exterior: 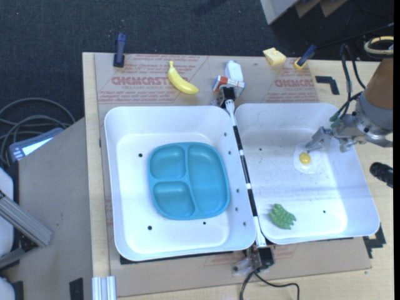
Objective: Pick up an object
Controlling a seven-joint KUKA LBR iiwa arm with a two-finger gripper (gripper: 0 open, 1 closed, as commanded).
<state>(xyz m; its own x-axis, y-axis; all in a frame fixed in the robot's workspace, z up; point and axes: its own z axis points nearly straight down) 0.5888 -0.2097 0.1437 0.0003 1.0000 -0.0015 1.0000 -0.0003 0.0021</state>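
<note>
In the right bin (pixel 350 227) a small fried-egg toy (pixel 304 160), white with a yellow yolk, lies near the middle. A green bumpy piece of toy food (pixel 282 217) rests near that bin's front left corner. My gripper (pixel 328 144) hangs over the right bin's far right part, just up and to the right of the egg. Its fingers are spread and open, with nothing between them. One fingertip (pixel 310 145) points down toward the egg and sits a short way above it.
The left bin (pixel 125 130) holds a blue divided plate (pixel 187 180). On the bench behind the bins lie a banana (pixel 181 80), a yellow wedge (pixel 273 56), a white and red item (pixel 232 75) and two blue clips. Cables run at the right edge.
</note>
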